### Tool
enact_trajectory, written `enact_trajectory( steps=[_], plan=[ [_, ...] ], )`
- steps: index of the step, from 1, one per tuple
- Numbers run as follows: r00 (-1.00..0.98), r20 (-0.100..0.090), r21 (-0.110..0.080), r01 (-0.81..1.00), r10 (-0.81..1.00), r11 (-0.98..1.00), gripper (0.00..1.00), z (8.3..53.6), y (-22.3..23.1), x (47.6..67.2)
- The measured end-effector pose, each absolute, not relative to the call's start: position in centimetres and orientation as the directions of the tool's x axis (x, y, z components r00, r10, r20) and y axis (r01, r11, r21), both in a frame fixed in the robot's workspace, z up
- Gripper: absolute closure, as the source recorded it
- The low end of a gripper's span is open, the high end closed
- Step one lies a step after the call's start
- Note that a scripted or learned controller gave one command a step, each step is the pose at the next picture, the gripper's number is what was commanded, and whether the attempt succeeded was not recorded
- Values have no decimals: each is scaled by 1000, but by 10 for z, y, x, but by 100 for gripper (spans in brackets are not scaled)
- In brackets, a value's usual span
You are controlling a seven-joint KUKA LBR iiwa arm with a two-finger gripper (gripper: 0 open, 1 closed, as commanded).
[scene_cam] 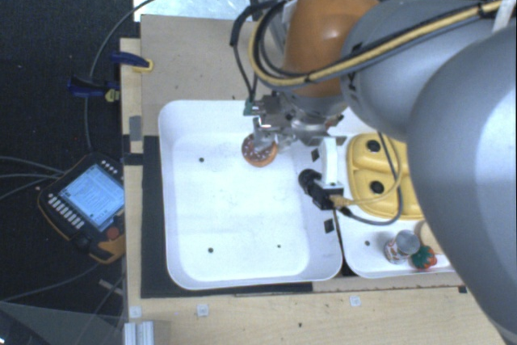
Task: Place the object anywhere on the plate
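Colours here: the two shallow plastic bins (242, 254) are plain white, sitting on a pale tan wooden desk (194, 61). Small round brown speckled object (260, 151) in the left bin, glossy yellow moulded plate (373, 174) with dark spots in the right.

Two shallow white bins sit side by side on one worktop (194, 52): the left bin (234, 254) and the right bin (363, 258). One small round brown object (260, 150) lies in the left bin. One yellow moulded piece (373, 174) and one small cluster of grey, red and green items (408, 249) lie in the right. One handheld control pendant (87, 202) lies off the worktop.
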State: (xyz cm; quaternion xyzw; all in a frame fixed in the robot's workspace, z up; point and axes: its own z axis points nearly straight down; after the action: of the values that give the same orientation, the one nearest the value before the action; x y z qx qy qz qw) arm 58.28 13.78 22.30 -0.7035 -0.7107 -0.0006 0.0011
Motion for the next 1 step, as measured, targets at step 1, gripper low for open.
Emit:
enact_trajectory(
  steps=[1],
  plan=[
    [-10, 2, -1, 1000, 1000, 10, 100, 214, 193, 572]
  ],
)
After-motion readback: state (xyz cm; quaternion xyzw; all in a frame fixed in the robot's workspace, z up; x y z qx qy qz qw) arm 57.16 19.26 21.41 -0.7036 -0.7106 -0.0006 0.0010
